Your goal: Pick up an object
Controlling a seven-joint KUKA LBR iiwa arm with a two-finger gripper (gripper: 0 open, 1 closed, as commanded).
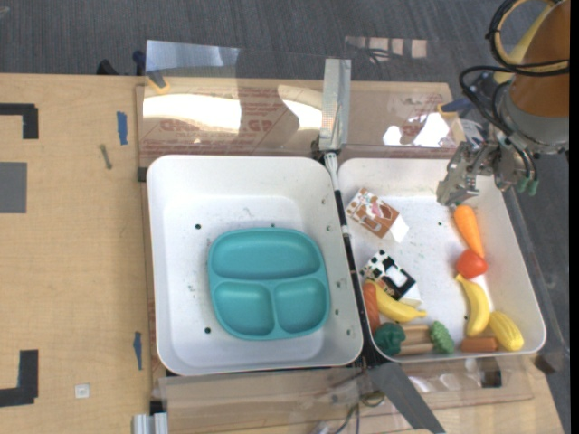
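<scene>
The grey arm with the orange band reaches in from the right, and its gripper [459, 185] hangs over the far right corner of the right white bin [534, 289]. The jaws point down, just above the top end of the orange plastic carrot [469, 226]. Nothing sits between them, and I cannot tell from this slanted view if they are wide or narrow.

In my judgement the step in hand is the approach: the arm is placed over a target but no object is picked yet. The carrot is the nearest candidate. It lies along the right side of the bin, and its lower end touches a small red round toy [470, 263]. Below this are a yellow plastic banana [476, 304], a second yellow banana [398, 308], a green broccoli-like piece [441, 335] and a black-and-white patterned block [389, 271]. The next move probably calls for a straight descent so the jaws come on both sides of the carrot, across its narrow width, without pushing the red toy.

The left white bin [172, 242] holds 1 teal plastic tray with 3 compartments [268, 280].

A small brown and white carton [373, 212] carries some print, and reddish writing runs on the cardboard behind the bins, but both are too blurred to read.
</scene>
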